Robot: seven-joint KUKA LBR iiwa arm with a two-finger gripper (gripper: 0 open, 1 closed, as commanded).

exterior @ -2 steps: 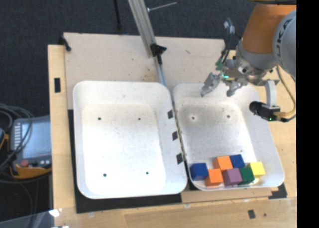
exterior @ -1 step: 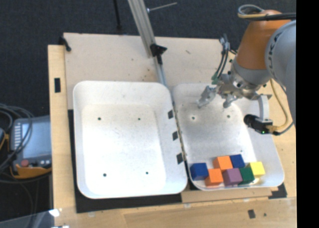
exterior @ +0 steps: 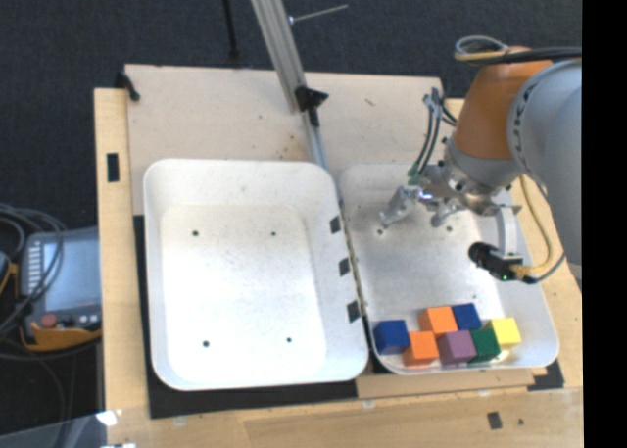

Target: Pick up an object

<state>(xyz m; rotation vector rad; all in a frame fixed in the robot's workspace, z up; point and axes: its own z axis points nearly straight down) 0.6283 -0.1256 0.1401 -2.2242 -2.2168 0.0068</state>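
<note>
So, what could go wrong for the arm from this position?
The blocks sit packed together against the right bin's near wall, so the fingers may find no room between them and push them instead. The gripper hangs over the bin's far part, away from the blocks, so closing here would likely catch nothing.

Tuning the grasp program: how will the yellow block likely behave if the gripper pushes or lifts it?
The yellow block looks like a small rigid cube, so probably light and stiff. Flat faces suggest sliding rather than rolling. It sits against the green block near the bin's edge, so a push may jam it there.
</note>
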